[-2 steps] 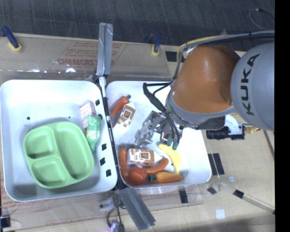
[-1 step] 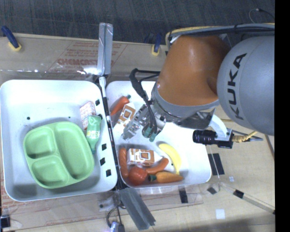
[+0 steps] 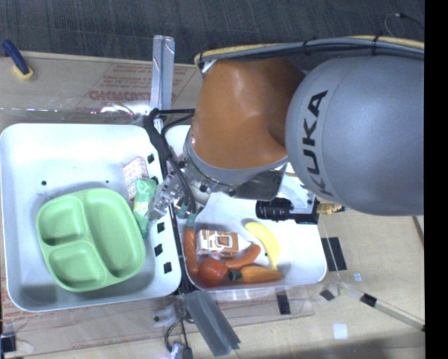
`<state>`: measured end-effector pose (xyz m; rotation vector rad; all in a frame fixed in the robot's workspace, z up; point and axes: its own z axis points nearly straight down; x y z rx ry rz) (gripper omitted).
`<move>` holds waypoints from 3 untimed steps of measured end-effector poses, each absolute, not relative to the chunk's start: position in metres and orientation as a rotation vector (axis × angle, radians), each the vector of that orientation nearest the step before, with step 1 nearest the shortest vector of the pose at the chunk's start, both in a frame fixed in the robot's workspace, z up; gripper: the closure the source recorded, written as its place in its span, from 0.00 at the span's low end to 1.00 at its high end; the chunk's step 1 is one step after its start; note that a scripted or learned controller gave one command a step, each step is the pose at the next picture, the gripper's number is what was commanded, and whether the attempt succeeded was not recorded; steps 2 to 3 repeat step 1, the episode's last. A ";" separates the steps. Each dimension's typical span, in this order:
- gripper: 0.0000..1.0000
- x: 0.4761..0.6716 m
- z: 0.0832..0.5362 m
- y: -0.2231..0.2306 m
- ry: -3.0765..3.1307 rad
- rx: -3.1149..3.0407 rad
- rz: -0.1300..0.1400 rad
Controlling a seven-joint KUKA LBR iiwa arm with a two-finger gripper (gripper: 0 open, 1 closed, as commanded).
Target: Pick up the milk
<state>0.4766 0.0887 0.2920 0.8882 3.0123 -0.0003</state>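
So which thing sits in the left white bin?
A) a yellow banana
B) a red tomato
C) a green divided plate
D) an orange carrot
C: the green divided plate lies in the left bin, while the banana, tomato and carrot are all in the right bin.

"KUKA" in black letters, grey arm (image 3: 358, 126)
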 end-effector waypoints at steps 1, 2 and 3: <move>1.00 0.477 0.269 0.057 3.029 0.833 -0.001; 1.00 0.477 0.269 0.057 3.029 0.833 -0.001; 1.00 0.477 0.269 0.057 3.029 0.833 -0.001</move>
